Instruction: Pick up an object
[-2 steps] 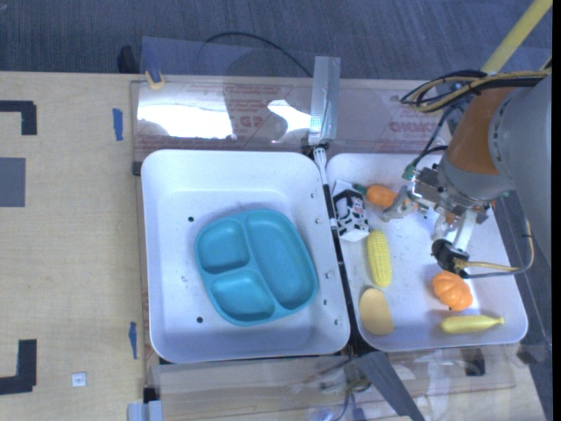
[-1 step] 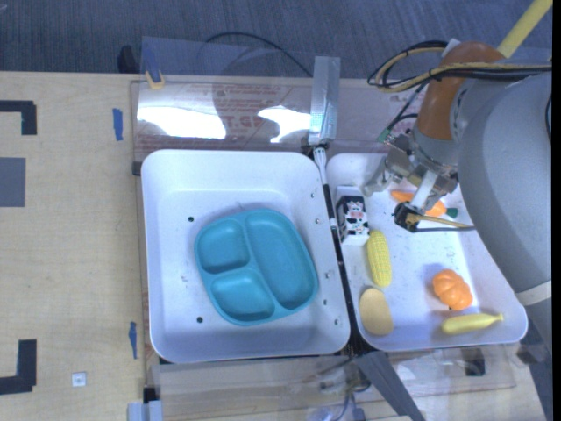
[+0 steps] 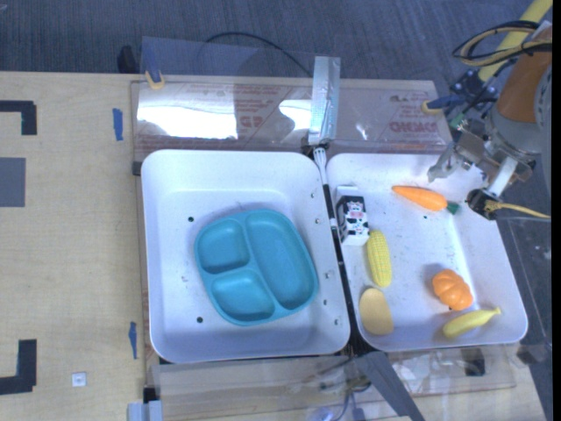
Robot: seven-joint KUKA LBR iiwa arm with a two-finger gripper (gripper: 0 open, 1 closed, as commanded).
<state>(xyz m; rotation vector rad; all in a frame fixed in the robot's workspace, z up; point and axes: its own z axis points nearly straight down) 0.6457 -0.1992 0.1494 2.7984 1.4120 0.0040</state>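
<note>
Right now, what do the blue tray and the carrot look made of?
Blue tray: looks like molded plastic, smooth with a dull sheen; uniform colour, rounded compartment walls. Carrot: probably a plastic toy, smooth, evenly orange with a green tip; rubber can't be ruled out from this view.

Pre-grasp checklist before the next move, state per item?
1. Gripper carrying nothing: cannot tell, fingertips unclear.
2. Target within reach: ok, carrot lies just below-left of the gripper in the right bin.
3. Carrot free of neighbours: ok, apart from corn and cow-print carton.
4. Wall clearance: not ok, carrot sits near the bin's far wall.
5. Blue divided plate out of the path: ok, in the left bin.
</note>
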